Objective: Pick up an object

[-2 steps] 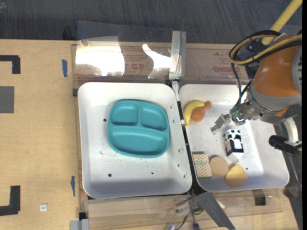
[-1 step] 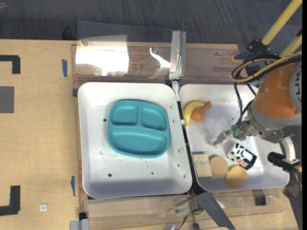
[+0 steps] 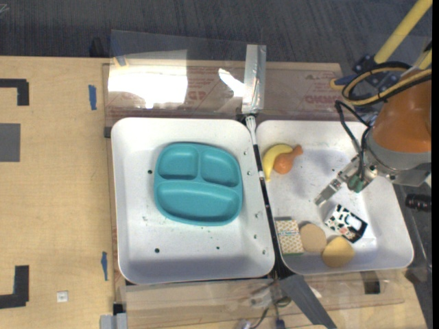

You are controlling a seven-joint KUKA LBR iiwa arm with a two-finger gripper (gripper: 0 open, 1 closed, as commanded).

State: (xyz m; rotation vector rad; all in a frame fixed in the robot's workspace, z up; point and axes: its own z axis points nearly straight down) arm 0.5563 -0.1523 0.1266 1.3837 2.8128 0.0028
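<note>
Several objects crowd the right bin (image 3: 384,139): a black-and-white card (image 3: 345,223), two tan rounds (image 3: 324,243) and a patterned packet (image 3: 287,235) along the near edge, a yellow-orange toy (image 3: 279,157) at far left. Risk: fingers land between items or clip the card's edge, closing on nothing. Gripper (image 3: 334,190) hangs just above the card, reaching from the right, tilted left; fingers seem slightly apart, holding nothing. A teal tray (image 3: 199,184) sits in the left bin (image 3: 130,238).
</note>
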